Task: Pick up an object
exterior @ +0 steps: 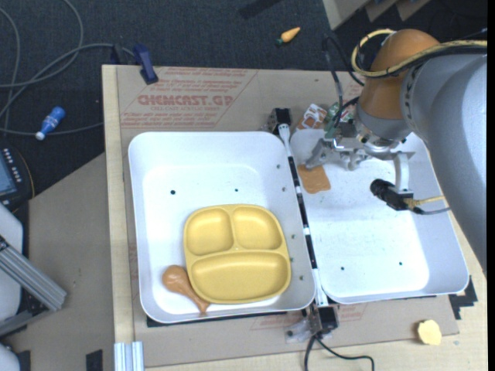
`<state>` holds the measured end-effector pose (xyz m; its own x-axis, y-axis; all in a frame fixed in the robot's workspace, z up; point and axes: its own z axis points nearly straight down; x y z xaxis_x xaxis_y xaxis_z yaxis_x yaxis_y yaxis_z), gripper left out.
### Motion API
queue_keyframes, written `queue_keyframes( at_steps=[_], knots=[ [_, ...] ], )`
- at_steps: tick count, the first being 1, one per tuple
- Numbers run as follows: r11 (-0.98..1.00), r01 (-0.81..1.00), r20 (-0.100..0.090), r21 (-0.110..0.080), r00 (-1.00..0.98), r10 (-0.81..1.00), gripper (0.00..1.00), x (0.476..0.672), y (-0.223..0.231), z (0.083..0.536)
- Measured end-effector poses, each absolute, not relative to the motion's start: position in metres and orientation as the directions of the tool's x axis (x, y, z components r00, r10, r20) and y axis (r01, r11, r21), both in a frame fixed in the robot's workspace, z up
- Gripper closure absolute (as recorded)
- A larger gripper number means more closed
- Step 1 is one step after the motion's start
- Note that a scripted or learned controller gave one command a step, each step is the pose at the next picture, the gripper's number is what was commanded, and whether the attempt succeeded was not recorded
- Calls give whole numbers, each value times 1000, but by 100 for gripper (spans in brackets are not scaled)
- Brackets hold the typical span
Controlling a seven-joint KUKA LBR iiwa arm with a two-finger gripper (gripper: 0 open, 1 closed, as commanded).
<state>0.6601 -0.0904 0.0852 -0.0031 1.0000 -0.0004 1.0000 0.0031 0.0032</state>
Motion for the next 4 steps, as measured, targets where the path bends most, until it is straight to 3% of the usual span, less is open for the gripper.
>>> queue_keyframes(
  at_steps=[1, 3, 4],
  knots=[
    [0, 1000, -1, -1, 0, 1000, 0, 653, -98, 85],
    [1, 1000, -1, 3, -1, 1000, 0, 667, -94, 85],
    [2, 1000, -2, 6, -2, 1000, 100, 668, -93, 96]
  ],
)
